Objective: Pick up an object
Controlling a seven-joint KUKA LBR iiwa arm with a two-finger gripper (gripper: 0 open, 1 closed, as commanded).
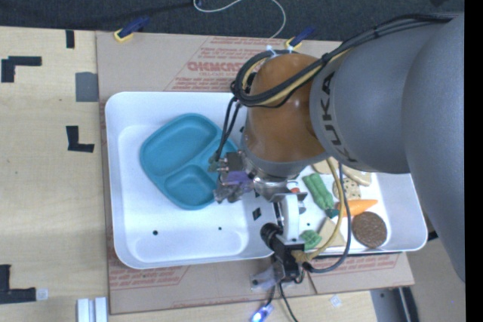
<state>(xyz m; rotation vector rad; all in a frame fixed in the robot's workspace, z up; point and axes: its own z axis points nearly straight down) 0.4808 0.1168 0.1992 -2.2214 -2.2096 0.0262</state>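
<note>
Two white bins sit side by side on our bench, and we hang over the seam between them with our arm [377,87] covering much of the right one. The left bin [124,162] holds a blue divided tray [177,158], lying flat with its two compartments facing up. In the right bin [411,237] we can make out a green piece [321,192], an orange carrot-like piece [362,203], a brown round disc [370,228] and a pale spotted piece [349,181], all clustered near one another at the bin's near side.

Our gripper [240,181] looks to be just beside the right edge of the blue tray, under the orange wrist band, but the wrist and its cables hide the tool, so we cannot tell whether it is released or clenched, or whether anything is caught in it.

As we judge it, the pick is not yet shown done: nothing is visibly lifted, and every object we can see rests in a bin. The blue tray seems the nearest candidate. What remains is a confirmed grasp and a lift clear of the bin floor.
</note>
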